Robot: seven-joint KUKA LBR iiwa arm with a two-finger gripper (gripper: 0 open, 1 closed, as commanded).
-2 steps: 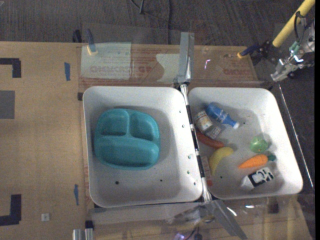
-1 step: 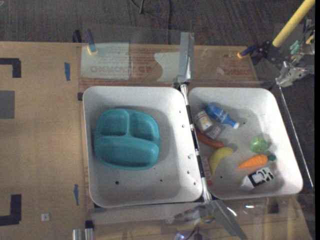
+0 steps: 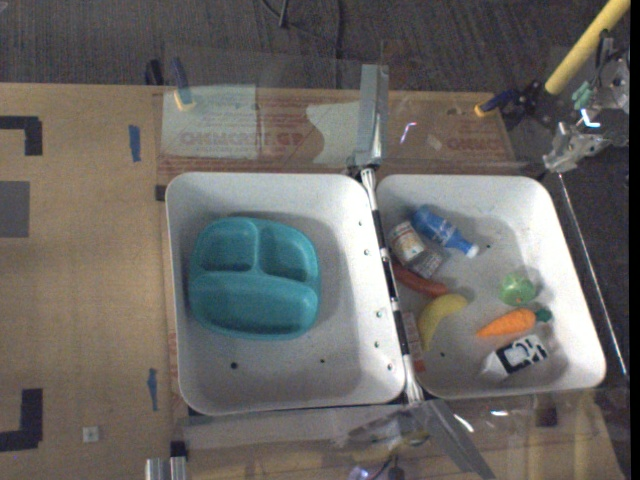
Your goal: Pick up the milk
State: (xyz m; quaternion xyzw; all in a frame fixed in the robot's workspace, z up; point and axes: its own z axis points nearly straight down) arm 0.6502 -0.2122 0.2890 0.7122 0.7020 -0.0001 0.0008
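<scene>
The milk [image 3: 520, 354] is a small white carton with black patches. It lies near the front right corner of the right bin [image 3: 585, 298], just below the carrot [image 3: 508, 323]. My gripper [image 3: 572, 146] hangs at the top right, above the bench just outside the right bin's far right corner. It is far from the milk and there is nothing in it that I can see.
The right bin also holds a blue bottle [image 3: 443, 231], a small can [image 3: 406, 241], a red pepper [image 3: 422, 284], a yellow fruit [image 3: 441, 314] and a green fruit [image 3: 517, 289]. A teal divided plate [image 3: 253, 276] lies in the left bin [image 3: 190, 368].
</scene>
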